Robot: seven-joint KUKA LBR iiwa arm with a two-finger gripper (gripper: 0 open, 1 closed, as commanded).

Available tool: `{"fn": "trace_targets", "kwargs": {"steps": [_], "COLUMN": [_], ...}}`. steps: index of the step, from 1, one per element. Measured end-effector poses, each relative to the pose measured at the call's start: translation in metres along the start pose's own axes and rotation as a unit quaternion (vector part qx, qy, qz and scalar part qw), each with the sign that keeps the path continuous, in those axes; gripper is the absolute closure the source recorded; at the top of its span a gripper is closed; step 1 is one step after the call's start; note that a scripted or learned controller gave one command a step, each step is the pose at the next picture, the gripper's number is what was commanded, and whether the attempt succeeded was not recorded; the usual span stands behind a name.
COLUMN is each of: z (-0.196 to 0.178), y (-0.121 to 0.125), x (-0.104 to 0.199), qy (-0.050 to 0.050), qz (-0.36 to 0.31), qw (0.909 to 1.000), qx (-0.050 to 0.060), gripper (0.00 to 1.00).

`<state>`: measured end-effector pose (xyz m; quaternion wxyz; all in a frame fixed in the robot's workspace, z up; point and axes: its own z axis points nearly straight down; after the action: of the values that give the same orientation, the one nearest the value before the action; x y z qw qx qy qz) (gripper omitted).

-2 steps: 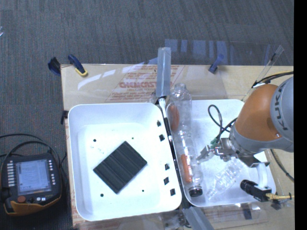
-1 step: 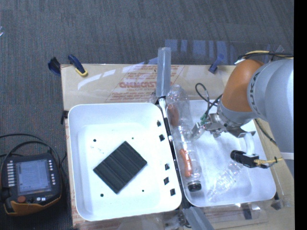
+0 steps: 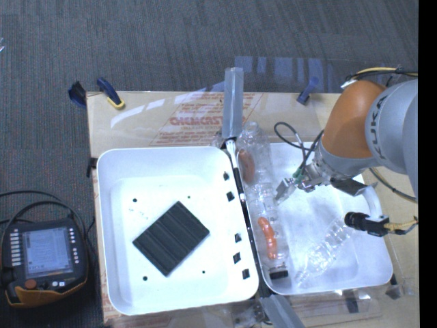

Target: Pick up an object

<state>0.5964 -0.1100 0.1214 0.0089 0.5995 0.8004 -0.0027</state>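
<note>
A flat black ribbed pad (image 3: 171, 238) lies in the left bin (image 3: 116, 173). In the right bin (image 3: 379, 268), a clear plastic bottle (image 3: 254, 149) lies along the left wall, with a brownish item (image 3: 246, 166) beside it. Nearer the front are an orange object (image 3: 268, 234) and a small black piece (image 3: 278, 274). A crumpled clear bottle (image 3: 328, 248) rests at the bin's front right. My gripper (image 3: 288, 187) hangs low over the middle of the right bin, just right of the clear bottle, with nothing seen in it.
The divider between the bins carries small black tabs (image 3: 237, 238). A clear upright post (image 3: 233, 104) stands behind the bins. Blue clamps (image 3: 108, 93) grip the board's back edge. A teach pendant (image 3: 44, 255) lies on the floor at left. A black cable plug (image 3: 362, 221) hangs by the arm.
</note>
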Motion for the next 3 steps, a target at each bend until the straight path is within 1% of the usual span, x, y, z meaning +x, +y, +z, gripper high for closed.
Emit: {"fn": "trace_targets", "kwargs": {"steps": [1,2,3], "z": [-0.074,0.033,-0.079], "y": [-0.025,-0.095,-0.108], "x": [0.043,0.045,0.054], "qy": [-0.002,0.010,0.010], "qz": [0.076,-0.019,-0.075], "qw": [0.9971,0.9998,0.9971], "qx": [-0.004,0.005,0.003], "gripper": [0.00,0.00,0.00]}}
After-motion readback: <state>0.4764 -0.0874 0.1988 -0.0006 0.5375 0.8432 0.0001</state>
